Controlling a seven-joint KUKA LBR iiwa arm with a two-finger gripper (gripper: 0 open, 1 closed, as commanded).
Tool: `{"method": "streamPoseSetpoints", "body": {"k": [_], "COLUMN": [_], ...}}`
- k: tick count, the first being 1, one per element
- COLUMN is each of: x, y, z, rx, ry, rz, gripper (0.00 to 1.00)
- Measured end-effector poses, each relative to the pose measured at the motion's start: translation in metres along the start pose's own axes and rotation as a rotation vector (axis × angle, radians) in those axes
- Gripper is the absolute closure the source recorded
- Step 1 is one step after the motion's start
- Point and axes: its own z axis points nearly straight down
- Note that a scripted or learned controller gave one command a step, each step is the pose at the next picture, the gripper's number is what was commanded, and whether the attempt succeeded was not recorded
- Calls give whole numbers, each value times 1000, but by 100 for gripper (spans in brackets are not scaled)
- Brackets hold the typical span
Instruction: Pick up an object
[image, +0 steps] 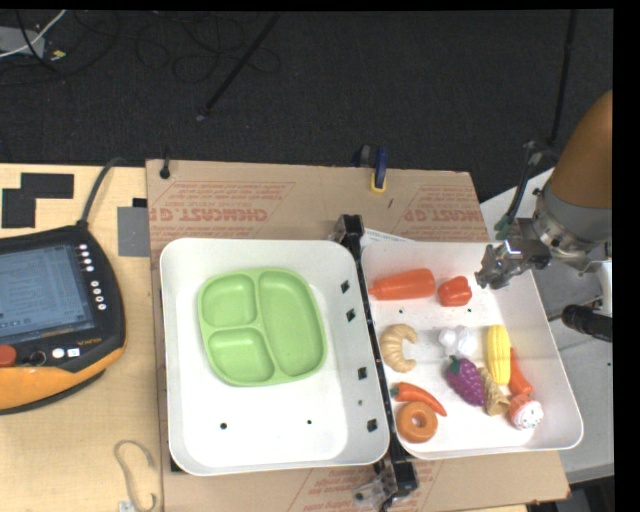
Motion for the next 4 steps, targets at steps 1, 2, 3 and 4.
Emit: {"method": "streamPoseSetpoints", "body": {"k": [1, 2, 3, 4], "x": [48, 96, 144, 192], "y": [-16, -37, -48, -64], "z": [12, 2, 13, -1], "rx": [6, 5, 7, 5], "ry": [3, 3, 2, 3], "rz": [-3, -3, -2, -4], "gripper": [100, 100, 100, 100]}}
